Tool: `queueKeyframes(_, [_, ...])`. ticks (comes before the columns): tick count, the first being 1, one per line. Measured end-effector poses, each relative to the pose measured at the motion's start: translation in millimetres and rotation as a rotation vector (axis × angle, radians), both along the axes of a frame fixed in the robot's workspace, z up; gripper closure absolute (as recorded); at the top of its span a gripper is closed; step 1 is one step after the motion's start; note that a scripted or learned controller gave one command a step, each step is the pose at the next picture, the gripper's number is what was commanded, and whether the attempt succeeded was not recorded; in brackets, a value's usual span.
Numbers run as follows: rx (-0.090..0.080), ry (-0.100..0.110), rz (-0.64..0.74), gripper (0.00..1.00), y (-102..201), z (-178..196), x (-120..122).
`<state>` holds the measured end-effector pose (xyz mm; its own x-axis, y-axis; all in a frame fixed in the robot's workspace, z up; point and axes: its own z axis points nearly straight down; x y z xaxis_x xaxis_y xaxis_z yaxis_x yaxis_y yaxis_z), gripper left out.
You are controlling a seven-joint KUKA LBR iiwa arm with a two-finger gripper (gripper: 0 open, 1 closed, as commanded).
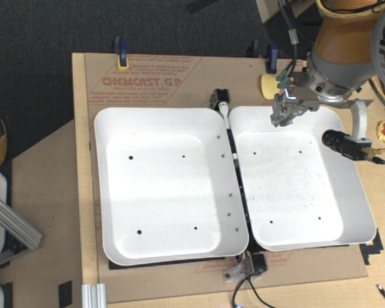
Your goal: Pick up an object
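A brown board [147,82] printed with red lettering covers the bench, its near right corner cut off by the right bin. On it sit two shallow white bins, touching along their inner rims. The left bin [160,191] shows a bare white floor marked by four small dark dots. The right bin [295,197] shows the same dots and a faint grey speckling that is too fine to identify.

The arm [350,37] enters at the upper right, with its orange band cut off by the top edge of the view. The gripper [285,115] hangs over the far rim of the right bin, near its far left corner. Its tip is a dark grey tangle against the white, so whether it is spread, closed or holding anything cannot be told.

A pale yellow lump [267,86] lies on the board just beyond the right bin's far rim. It is the only thing that looks like something to pick up. The gripper's upper parts hide its right side, so its shape is unclear.

A black clip [219,97] sits at the far end of the seam between the bins. Two blue clamps [121,47] [271,55] stand on the board's far edge.
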<state>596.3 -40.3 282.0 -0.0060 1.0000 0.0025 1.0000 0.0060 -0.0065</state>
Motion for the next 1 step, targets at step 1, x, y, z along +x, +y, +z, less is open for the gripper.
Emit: queueKeyframes(1, [-0.004,-0.015,-0.004,1.00,0.1,61.0,0.8])
